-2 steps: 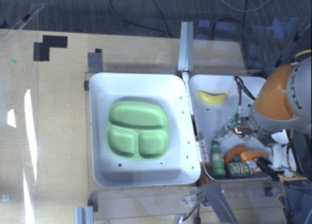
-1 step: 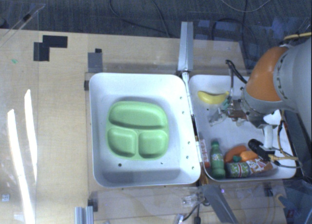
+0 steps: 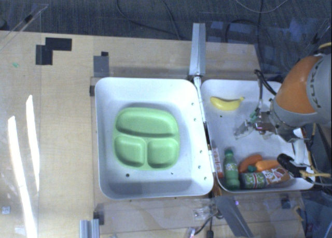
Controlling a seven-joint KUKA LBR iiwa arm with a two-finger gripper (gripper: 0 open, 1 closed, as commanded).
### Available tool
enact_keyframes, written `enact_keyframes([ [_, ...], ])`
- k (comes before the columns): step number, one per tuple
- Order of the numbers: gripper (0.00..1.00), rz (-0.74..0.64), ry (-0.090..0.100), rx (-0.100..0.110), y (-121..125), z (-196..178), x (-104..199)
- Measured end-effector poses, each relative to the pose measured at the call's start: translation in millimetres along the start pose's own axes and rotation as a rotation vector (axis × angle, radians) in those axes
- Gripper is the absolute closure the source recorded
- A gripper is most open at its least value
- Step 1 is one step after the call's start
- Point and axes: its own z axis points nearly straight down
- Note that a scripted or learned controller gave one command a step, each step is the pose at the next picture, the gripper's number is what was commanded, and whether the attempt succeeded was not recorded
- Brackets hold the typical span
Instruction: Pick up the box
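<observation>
Two shallow white bins sit side by side on the pale wooden worktop [image 3: 57,143]. The left bin [image 3: 105,102] holds a green tray [image 3: 147,137] with three compartments, one long one at the back and two smaller ones in front; it lies flat near the middle of the bin.

The right bin [image 3: 224,134] holds several things. A banana [image 3: 226,102] lies near its back left corner, well apart from the rest. Along the front wall stands a small green bottle [image 3: 231,168]. Just beside it a second bottle [image 3: 265,178], with a green cap and a red label, lies on its side. Behind that lying bottle are two orange shapes touching each other. The more angular one looks like the box [image 3: 269,165], though it is too blurred and too hidden to be sure. The rounder orange thing [image 3: 251,159] lies to its left.

The gripper [image 3: 248,126] hangs over the middle of the right bin, between the banana and the cluster at the front, apart from both. The grey arm [image 3: 303,89], with its orange band, reaches in from the right. Whether the jaws are spread or pressed together cannot be told, as the metal there is a blur. Nothing is seen gripped.

A metal post [image 3: 197,50] rises behind the seam between the bins, and black tape marks [image 3: 52,48] sit on the worktop at far left.
</observation>
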Motion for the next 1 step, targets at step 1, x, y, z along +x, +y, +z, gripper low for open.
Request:
enact_keyframes([
  [1,0.0,-0.024,0.0,-0.001,56.4,1.6,8.9],
])
